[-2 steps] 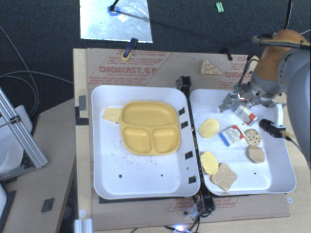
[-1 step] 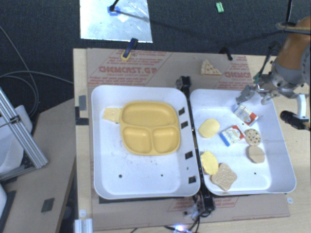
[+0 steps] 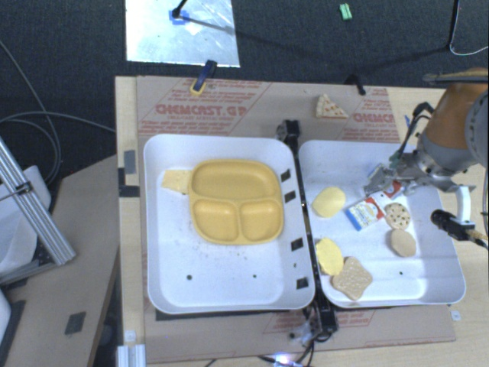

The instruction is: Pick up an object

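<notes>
The right bin (image 3: 435,285) holds several toy food items: a yellow rounded piece (image 3: 328,202), a blue, white and red packet (image 3: 364,212), a chocolate-chip cookie (image 3: 396,216), a beige oval piece (image 3: 402,243), a yellow chip (image 3: 329,256) and a slice of toast (image 3: 351,278). My gripper (image 3: 387,180) hangs over the upper part of this bin, just above the packet and the cookie. Nothing shows as lifted off the bin floor.
The left bin (image 3: 164,281) carries a yellow divided plate (image 3: 234,200) and a pale yellow square (image 3: 176,180) beside it. A wedge-shaped piece (image 3: 331,107) lies on the bench behind the right bin. The arm (image 3: 454,132) enters from the right.
</notes>
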